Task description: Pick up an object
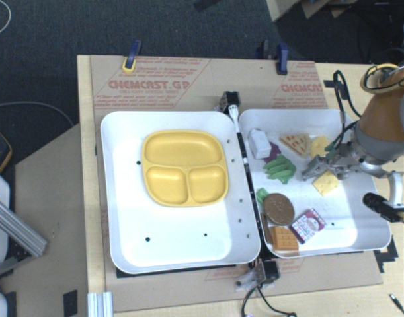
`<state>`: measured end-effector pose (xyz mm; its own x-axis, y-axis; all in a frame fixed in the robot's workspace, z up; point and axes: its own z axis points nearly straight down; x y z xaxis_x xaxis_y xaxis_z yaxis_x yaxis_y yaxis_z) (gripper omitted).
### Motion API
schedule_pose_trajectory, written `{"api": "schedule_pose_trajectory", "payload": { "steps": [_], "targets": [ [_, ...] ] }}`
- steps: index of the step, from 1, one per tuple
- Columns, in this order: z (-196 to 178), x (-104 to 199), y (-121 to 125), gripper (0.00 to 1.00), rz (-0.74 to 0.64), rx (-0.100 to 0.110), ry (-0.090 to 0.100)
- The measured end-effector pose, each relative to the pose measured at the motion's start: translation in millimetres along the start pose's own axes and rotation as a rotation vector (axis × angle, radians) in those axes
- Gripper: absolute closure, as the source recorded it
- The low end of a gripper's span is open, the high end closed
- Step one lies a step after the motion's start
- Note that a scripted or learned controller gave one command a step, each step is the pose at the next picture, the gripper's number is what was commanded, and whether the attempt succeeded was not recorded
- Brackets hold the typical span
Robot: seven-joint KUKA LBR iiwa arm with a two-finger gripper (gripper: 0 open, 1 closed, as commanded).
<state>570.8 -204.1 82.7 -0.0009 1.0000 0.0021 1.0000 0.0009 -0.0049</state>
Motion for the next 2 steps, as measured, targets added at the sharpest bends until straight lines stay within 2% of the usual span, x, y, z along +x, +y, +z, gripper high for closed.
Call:
{"api": "schedule_pose_trajectory", "payload": {
  "steps": [1,2],
  "targets": [
    [-12.9,-0.6,1.3,1.0,0.0,-0.006,-0.002],
    [-75.1,2.4,-2.8,1.0,0.0,-0.012,-0.005]
  ]
}}
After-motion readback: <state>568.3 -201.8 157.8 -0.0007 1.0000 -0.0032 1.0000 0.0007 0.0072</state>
